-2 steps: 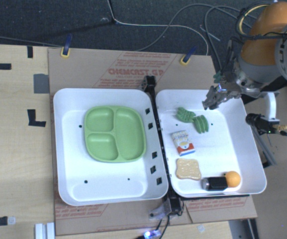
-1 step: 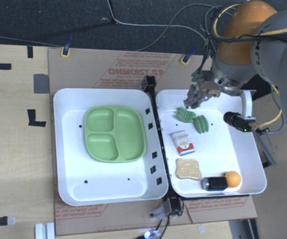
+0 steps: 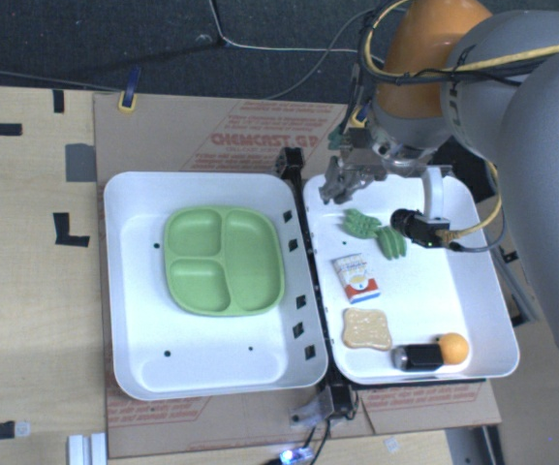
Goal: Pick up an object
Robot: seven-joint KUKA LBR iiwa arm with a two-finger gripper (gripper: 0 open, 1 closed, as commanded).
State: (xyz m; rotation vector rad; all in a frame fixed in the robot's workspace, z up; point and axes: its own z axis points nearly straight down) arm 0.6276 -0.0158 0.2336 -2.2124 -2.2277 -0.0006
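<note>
The right bin holds a green leafy toy, a small white carton with red and blue print, a slice of toast, a black block and an orange ball. My gripper hangs over the bin's upper left corner, just above and left of the green toy. Nothing shows between its fingers. The arm's grey body and orange band cover the bin's far right corner.
The left bin bears a green divided plate at its middle. A black hinge strip runs between the two bins. Cables trail across the dark floor behind the bench.
</note>
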